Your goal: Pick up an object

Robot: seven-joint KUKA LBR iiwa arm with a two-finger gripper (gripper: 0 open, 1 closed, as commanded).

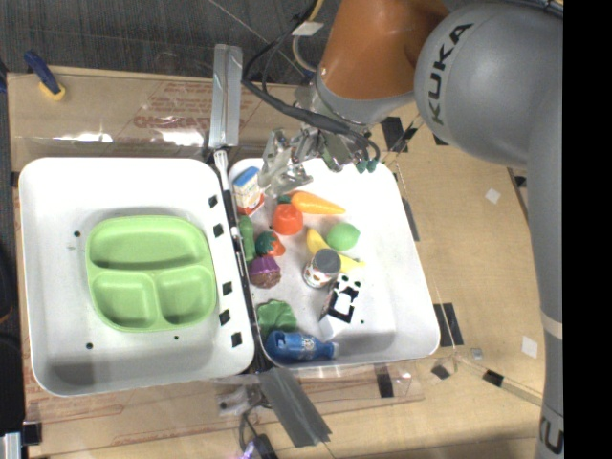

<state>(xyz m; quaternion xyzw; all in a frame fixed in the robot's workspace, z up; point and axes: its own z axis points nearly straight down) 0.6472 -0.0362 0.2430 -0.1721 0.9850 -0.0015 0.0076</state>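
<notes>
The right white bin [406,285] holds several small items. Among them are an orange carrot [316,202], a red-orange piece [287,220], a green ball [343,235], a small can [322,268], a purple piece [265,272] and a blue bottle [298,347]. A small white bottle with a blue cap [247,188] stands at the bin's far left corner. My gripper [278,172] hangs over that corner, just right of the white bottle and above the red-orange piece. It is open with nothing between its fingers.
The left white bin [43,256] holds a green divided tray [150,271]. A metal bar [226,94] lies beyond the divider between the bins. A black-and-white tag [344,303] and a green leafy piece [276,313] lie near the right bin's front.
</notes>
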